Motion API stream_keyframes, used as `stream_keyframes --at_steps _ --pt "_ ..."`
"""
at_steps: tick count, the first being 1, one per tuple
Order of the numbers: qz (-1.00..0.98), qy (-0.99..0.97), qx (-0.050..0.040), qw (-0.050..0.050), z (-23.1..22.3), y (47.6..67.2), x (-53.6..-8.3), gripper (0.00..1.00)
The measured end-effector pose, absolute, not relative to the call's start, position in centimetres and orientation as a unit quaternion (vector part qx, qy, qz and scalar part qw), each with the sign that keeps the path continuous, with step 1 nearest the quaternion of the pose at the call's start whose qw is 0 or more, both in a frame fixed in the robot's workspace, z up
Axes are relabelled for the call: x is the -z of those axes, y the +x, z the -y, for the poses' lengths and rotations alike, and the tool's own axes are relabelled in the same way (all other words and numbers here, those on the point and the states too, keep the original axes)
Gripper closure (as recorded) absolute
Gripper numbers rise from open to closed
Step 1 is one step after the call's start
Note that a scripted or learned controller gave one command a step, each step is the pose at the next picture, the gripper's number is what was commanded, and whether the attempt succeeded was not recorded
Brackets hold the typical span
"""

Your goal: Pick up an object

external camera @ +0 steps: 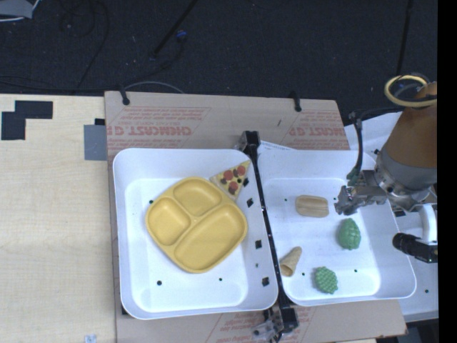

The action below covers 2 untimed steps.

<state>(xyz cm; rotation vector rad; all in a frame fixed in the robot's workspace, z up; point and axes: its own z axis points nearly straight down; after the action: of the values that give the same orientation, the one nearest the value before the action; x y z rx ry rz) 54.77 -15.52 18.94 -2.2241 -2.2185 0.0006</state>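
The right bin holds a tan bread-like block, a green leafy toy, a second green knobbly toy and a tan cone. My gripper hangs over the right bin's upper right part, just right of the tan block and just above the green leafy toy. Nothing shows between its fingers. The orange-banded arm rises behind it at the right edge.
The left bin holds a yellow divided plate and a pizza slice toy at its upper right. A black divider runs between the bins. Cardboard lies beneath them.
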Motion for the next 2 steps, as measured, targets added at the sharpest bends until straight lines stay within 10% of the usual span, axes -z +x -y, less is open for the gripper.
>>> stream_keyframes --at_steps 2 --pt "0.709 -0.705 -0.0001 0.002 10.2 53.9 -22.3 1.00"
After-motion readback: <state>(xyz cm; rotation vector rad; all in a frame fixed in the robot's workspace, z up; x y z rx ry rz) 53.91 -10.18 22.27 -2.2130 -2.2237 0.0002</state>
